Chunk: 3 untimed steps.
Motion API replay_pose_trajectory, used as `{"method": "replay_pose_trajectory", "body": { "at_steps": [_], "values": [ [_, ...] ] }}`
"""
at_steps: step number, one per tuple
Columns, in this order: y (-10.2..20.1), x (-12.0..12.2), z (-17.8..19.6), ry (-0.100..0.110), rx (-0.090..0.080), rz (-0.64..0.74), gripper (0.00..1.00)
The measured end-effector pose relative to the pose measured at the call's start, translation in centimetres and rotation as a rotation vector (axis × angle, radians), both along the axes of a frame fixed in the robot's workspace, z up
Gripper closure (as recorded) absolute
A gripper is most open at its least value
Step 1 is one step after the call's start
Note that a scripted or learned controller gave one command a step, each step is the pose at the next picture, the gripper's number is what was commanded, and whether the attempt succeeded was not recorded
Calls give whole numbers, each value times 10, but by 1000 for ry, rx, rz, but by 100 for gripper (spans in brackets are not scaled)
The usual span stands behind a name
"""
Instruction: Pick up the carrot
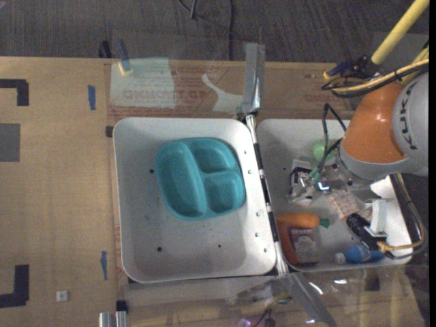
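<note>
Ok so here's the situation. The bench (pixel 54 182) has two white bins side by side, and the carrot (pixel 298 220) is in the right bin (pixel 286 138). It's down toward that bin's near-left corner, lying crosswise with its fat end up against the left wall. Right below it, tucked into the same corner, is a reddish-brown packet (pixel 306 245). The two look like they're touching, or as good as.

The gripper (pixel 304 180) is in the right bin too, about the middle of it and a bit further back from the carrot. It's near the carrot but not on it, and there's bare white floor between them. Honestly I can't tell if the fingers are open or closed, that spot is just a jumble of dark and shiny bits. Nothing visible is pinched in there, and the carrot is just lying loose on the bin floor.

Other stuff in the right bin:
- a little green ball (pixel 319 148) toward the back edge, behind the gripper
- a pinkish crinkly wrapper (pixel 340 200) just right of the gripper, partly under the arm
- a blue thing (pixel 359 254) along the near edge, right of the packet

The left bin (pixel 136 240) only has a teal divided plate (pixel 199 178), sitting toward its back-right part, well apart from the carrot. The grey and orange arm (pixel 373 133) hangs over the right bin's right side.
</note>
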State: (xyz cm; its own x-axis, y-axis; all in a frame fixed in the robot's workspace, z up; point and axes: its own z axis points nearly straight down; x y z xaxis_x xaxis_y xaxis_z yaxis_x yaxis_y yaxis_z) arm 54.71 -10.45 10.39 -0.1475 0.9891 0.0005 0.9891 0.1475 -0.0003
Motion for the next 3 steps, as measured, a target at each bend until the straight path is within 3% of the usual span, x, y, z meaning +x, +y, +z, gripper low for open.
{"method": "replay_pose_trajectory", "body": {
  "at_steps": [1, 2, 3],
  "values": [
    [7, -65, -15, -12, -4, 301, 0],
    [4, -60, -3, -28, -10, 295, 100],
    [27, -67, 80, -2, -2, 56, 100]
  ]
}}
